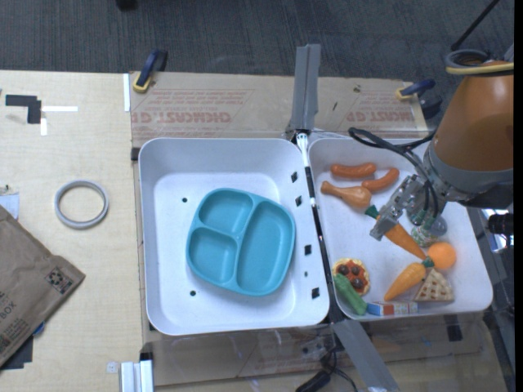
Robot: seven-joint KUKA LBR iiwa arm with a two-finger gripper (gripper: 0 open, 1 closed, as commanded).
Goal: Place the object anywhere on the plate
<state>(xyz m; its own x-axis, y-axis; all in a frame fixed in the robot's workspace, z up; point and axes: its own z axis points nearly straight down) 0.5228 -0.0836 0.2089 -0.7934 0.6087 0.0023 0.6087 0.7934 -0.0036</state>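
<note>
Two shallow white bins sit side by side on the bench [65,137]. The left bin [155,243] holds a blue plate [241,242] with three compartments, lying near the bin's centre; nothing rests on it.

The right bin [482,284] holds the toy food. At its upper left lie two sausages [353,170], one above the other, with a drumstick [347,194] just below them. A carrot [402,238] lies at a slant in the middle of the bin, with an orange [442,256] just to its right. Below these lie a second carrot [404,281] and a waffle wedge [435,287], side by side. Along the lower left of this bin are a small tart [352,273] topped with red pieces, a green vegetable [351,296], and a small flat packet [384,308] near the lower rim.

The arm [478,121] enters from the upper right of the frame. Its tool [404,211] hangs over the middle of the right bin, just above the slanted carrot. Whether the tool's fingers stand apart or together cannot be told, nor whether they touch the carrot.

On the bench at the left of the frame lie a roll of tape [81,203] and a brown cardboard piece [29,284].
</note>
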